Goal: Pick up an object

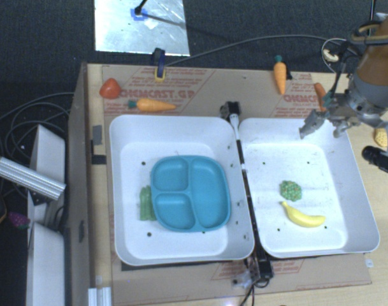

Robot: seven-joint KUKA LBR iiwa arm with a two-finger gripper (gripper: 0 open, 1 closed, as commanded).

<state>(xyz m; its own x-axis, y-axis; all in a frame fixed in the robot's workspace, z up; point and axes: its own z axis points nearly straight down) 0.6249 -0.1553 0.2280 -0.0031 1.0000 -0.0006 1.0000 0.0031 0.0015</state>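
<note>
A yellow banana [302, 215] lies in the right bin [346, 171], near its front. Just behind it sits a green broccoli piece [290, 190]. A blue divided plate [190, 193] rests in the left bin [130, 139], with a green object [145, 203] along its left side. My gripper [325, 125] hangs over the far right part of the right bin, well behind the broccoli and banana. Its two fingers stand apart with nothing between them.
On the cardboard behind the bins lie a tomato [109, 88], a carrot [154, 105], another carrot [280, 76] and an orange piece [320, 95]. A blue clamp [159, 63] and a black clip [231, 111] sit at the bins' rear edge. Cables run at left.
</note>
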